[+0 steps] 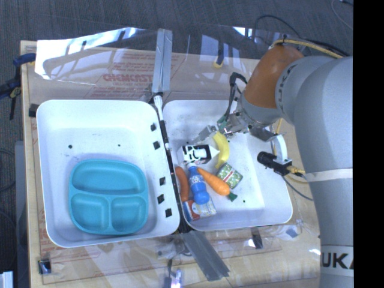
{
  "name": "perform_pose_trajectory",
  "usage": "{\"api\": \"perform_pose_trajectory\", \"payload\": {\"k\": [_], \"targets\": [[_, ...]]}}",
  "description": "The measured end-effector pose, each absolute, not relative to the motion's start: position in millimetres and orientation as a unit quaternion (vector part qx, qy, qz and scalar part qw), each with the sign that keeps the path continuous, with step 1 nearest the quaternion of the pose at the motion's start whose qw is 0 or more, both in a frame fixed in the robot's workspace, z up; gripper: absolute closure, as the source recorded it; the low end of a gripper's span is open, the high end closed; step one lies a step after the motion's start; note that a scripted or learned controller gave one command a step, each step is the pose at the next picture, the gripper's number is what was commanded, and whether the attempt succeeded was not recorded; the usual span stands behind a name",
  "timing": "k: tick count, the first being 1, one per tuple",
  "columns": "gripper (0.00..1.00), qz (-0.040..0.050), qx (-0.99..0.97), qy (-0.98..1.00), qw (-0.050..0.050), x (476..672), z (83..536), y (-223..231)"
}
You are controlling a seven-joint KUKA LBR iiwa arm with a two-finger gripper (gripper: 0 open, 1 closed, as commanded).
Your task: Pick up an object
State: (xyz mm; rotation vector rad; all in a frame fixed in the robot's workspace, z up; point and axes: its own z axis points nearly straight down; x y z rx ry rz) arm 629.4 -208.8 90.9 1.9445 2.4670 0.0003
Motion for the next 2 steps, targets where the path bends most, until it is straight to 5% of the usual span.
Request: {"api": "perform_pose_trajectory", "payload": {"k": [1, 2], "targets": [[1.00, -0.0009, 0.618, 0.787, -0.001, 629.7, 98, -209], [1.00, -0.0011, 0.531, 0.847, -0.001, 630.9, 193, -119]]}}
